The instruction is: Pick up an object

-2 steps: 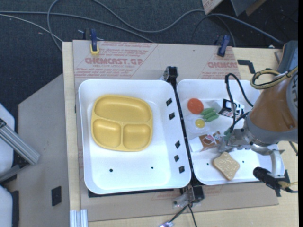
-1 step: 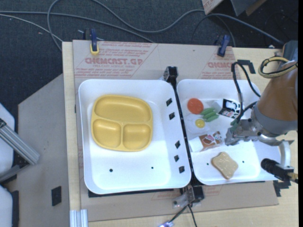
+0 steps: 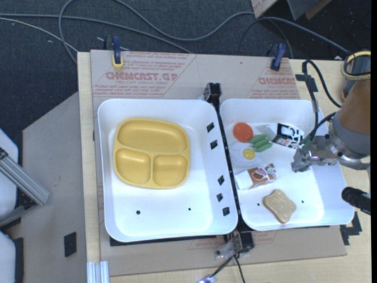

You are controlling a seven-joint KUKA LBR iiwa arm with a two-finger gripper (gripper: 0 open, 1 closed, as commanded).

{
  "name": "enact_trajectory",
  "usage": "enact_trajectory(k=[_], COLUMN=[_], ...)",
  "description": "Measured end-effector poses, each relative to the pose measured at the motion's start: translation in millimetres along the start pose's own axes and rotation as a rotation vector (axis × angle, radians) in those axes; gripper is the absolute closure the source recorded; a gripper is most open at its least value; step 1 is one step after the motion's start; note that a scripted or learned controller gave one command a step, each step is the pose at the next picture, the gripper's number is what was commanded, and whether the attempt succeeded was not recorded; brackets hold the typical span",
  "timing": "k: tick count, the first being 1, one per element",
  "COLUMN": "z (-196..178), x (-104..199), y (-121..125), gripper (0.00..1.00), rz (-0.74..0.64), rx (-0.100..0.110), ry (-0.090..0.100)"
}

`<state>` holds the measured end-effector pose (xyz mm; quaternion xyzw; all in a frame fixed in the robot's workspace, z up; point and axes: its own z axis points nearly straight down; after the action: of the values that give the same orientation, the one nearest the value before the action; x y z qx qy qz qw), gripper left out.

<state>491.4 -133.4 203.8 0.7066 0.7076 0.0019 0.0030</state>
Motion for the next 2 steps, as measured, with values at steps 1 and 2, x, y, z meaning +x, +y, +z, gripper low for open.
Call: enact_trajectory(k=[1,2], z=[-45.8,-52.1], x=[-0.2,51.0], y=[1.6,16.1], gripper=[1.00,1.00], rz=[0.000,-0.005], rx=[0.001,0.005], ry=[0.000,0.003])
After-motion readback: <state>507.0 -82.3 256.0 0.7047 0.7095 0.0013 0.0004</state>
